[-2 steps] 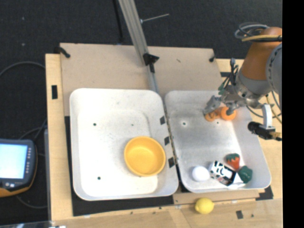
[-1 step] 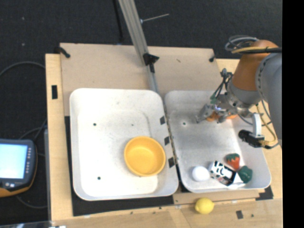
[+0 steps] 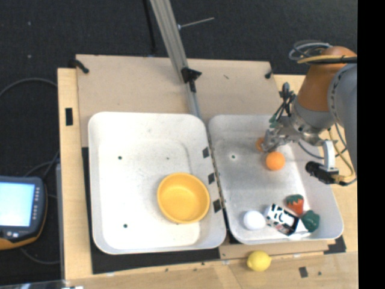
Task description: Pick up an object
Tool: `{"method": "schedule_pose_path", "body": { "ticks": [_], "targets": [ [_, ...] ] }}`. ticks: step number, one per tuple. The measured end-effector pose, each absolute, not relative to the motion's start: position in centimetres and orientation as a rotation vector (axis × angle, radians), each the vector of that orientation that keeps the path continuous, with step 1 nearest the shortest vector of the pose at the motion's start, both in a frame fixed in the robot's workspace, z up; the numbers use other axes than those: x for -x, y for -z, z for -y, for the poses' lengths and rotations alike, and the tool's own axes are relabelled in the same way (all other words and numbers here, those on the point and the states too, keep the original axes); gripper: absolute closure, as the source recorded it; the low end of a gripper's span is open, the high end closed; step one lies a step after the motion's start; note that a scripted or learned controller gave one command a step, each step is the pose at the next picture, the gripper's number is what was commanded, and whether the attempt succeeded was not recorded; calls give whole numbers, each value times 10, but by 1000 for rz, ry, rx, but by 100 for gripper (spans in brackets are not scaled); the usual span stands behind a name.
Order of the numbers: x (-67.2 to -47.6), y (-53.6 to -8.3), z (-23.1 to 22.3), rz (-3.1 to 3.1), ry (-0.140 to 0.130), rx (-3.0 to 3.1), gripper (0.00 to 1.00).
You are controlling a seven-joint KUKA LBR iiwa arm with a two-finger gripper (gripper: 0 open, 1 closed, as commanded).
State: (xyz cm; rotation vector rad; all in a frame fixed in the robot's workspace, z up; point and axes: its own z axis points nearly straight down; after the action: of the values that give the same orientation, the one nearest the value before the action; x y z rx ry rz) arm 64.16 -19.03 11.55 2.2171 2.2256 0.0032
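The fingers hung low over the right bin, near its upper right part, and whether they stood open or closed could not be told from above; nothing was seen between them. Their tips pointed down, probably because the program lowers them straight onto whatever lies below. Just at their 5 o'clock lay an orange ball, very near but not clearly touching; it seemed the likely target. It was small, round, smooth and evenly coloured, free on the bin floor, so it would probably roll if nudged.

At 6 o'clock from the ball, along the near wall, sat a white ball, a black-and-white block and a red and green toy. A yellow bowl sat in the left bin. A lemon lay on the desk.
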Motion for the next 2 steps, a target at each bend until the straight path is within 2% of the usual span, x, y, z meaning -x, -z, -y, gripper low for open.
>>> {"method": "schedule_pose_path", "body": {
  "ticks": [2],
  "targets": [
    [-647, -227, 194, -2225, -2, -2215, 100]
  ]
}}
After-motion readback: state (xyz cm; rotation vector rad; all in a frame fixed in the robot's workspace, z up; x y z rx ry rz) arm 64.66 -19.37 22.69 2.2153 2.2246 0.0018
